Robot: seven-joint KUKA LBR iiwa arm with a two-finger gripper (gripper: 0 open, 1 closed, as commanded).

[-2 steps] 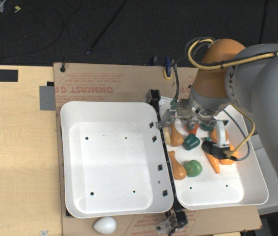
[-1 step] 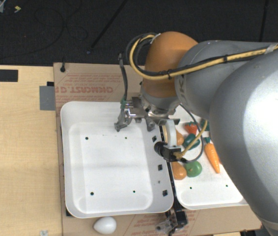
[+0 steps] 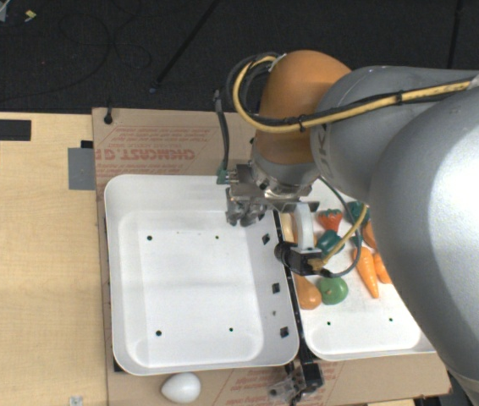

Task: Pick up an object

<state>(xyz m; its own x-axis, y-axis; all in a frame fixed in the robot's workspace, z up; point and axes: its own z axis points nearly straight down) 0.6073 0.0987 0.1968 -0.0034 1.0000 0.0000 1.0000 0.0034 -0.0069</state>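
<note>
My gripper (image 3: 243, 210) hangs over the upper right corner of the left bin (image 3: 129, 269), close to the wall between the two bins. I see nothing held in it. The right bin (image 3: 366, 337) holds several small toy foods: an orange carrot (image 3: 366, 273), a green round piece (image 3: 334, 290), an orange rounded piece (image 3: 308, 293), a red piece (image 3: 331, 219) and a teal piece (image 3: 327, 241). The arm covers much of that bin.
A white egg-shaped object (image 3: 180, 387) lies outside the bins on the cardboard sheet (image 3: 155, 146), below the left bin. The big grey arm (image 3: 426, 193) with its orange band (image 3: 294, 100) fills the right side. Light wooden bench (image 3: 28, 269) lies to the left.
</note>
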